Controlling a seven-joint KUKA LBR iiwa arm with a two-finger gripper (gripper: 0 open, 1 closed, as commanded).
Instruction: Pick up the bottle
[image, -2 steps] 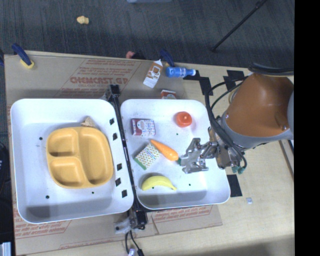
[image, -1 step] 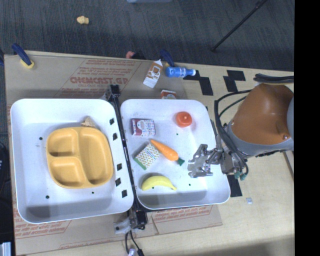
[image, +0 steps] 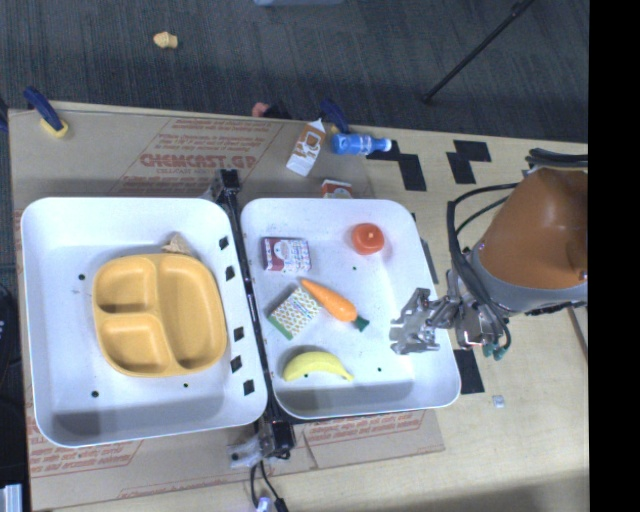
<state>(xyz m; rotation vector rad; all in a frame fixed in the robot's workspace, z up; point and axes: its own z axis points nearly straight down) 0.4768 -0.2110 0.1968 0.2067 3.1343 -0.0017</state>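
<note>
while the end effector (image: 412, 325), grip state unclear, hovers over the right bin (image: 425, 390), a blue bottle (image: 358, 145) lies on the bench (image: 520, 440).

Two bins side by side on the surface (image: 520, 440). Left bin (image: 50, 300) holds a divided tray (image: 158, 313), roughly centred. Right bin (image: 400, 385) — carton (image: 286, 255) at back left, round fruit (image: 367, 238) at back right, carrot (image: 332, 301) mid-bin with a small box (image: 294, 312) touching its left side, banana (image: 315, 367) near the front wall. End effector (image: 415, 325) sits over the right bin's right side, arm coming in from the right. Bottle (image: 358, 145) lies on the surface behind the right bin, outside it — a small carton (image: 306, 148) just to its left.
</note>
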